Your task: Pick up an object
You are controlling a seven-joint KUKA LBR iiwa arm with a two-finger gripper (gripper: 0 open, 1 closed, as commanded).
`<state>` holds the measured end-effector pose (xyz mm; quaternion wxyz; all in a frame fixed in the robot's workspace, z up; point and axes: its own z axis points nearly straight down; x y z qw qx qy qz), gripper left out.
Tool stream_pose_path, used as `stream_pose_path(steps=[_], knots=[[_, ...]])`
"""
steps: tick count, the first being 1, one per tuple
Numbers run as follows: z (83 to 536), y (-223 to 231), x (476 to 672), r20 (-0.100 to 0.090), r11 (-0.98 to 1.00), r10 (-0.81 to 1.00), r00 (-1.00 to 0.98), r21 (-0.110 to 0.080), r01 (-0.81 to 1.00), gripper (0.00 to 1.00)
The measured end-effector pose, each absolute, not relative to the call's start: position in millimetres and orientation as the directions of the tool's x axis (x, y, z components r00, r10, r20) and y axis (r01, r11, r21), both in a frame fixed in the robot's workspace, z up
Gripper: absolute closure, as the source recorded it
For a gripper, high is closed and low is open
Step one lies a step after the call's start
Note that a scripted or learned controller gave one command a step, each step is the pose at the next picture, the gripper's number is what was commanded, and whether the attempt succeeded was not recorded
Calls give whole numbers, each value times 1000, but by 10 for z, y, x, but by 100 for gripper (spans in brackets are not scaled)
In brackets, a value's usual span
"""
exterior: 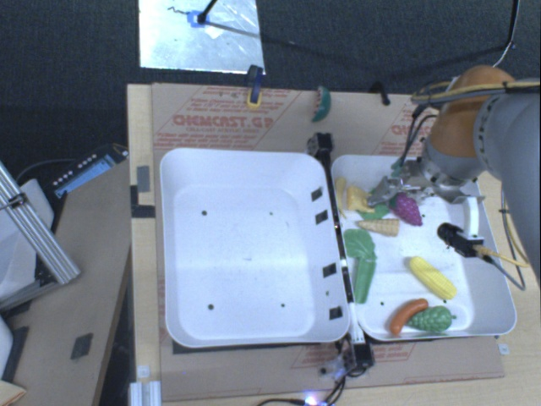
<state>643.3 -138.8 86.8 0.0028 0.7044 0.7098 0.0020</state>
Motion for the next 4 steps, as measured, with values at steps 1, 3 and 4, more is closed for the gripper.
stream_pose_path(steps=[1, 3, 4], knots=[[843, -1764, 5889, 0, -3, 1000, 3, -2, 1000, 0], [845, -1118, 6066, 1, 2, 1000, -2, -3, 1000, 0], [959, -1131, 6102, -1, 3, 1000, -3, 4, 1000, 100]])
